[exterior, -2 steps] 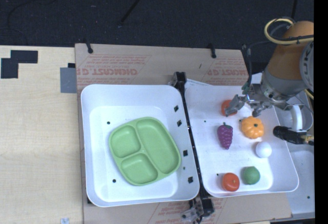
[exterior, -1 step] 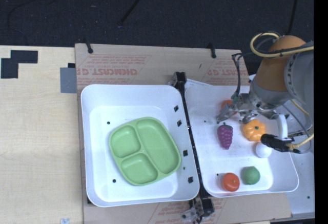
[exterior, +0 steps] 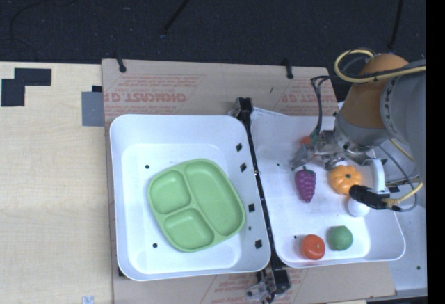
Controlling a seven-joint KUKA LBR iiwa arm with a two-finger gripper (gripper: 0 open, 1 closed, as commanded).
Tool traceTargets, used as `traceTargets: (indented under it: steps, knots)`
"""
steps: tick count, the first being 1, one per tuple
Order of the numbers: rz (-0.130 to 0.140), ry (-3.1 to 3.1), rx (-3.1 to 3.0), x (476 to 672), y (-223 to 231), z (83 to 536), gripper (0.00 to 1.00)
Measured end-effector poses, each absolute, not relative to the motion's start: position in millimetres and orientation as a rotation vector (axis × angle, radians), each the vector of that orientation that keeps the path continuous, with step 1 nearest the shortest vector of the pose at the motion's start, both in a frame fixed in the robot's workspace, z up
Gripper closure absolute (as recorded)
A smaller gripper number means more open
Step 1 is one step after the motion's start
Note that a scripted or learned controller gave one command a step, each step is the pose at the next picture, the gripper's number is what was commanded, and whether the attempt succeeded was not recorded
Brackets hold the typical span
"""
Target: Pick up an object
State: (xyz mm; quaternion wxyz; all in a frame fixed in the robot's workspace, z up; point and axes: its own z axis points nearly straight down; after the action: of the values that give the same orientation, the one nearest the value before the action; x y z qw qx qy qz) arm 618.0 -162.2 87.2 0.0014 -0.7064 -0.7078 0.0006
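You see a pale green divided plate (exterior: 195,205) in a white bin (exterior: 132,156), purple grapes (exterior: 305,184), an orange pumpkin (exterior: 344,179), a red tomato (exterior: 313,247), a green ball (exterior: 340,238).

Even overhead light brightens the two shallow white plastic bins (exterior: 181,132), shadows faint; the dark floor behind falls dim, and the whole frame reads slightly soft and grainy.

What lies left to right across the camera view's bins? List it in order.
Green divided plate in the left bin → purple grapes → red tomato → green ball; the last three are in the right bin.
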Motion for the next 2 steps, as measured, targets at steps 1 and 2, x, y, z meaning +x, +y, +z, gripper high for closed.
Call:
traceTargets:
  steps: [1, 2]
  knots:
    - [0.003, -2.221, -2.218, 618.0, -162.7, 98.0, 1.00]
    - [-0.001, -2.219, -2.226, 618.5, -168.8, 142.0, 1.00]
